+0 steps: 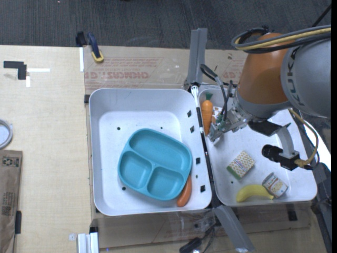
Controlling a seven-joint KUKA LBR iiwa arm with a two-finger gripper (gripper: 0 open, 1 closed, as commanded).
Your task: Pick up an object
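My gripper (217,132) hangs low over the left side of the right bin (224,191), just right of an orange carrot (207,115) that lies along the bin's left wall. The big grey and orange arm covers the bin's back right part. A small checkered box (241,164) lies in the middle of that bin. Near its front edge there is a yellow banana (254,193), with a small tin (275,185) just to its right. Nothing shows between the gripper's tips.
The left bin (96,141) holds a blue divided plate (154,164) with an orange sausage-like piece (184,194) at the plate's front right edge. A grey post (197,51) stands behind the divider between the bins. Cables loop over the arm.
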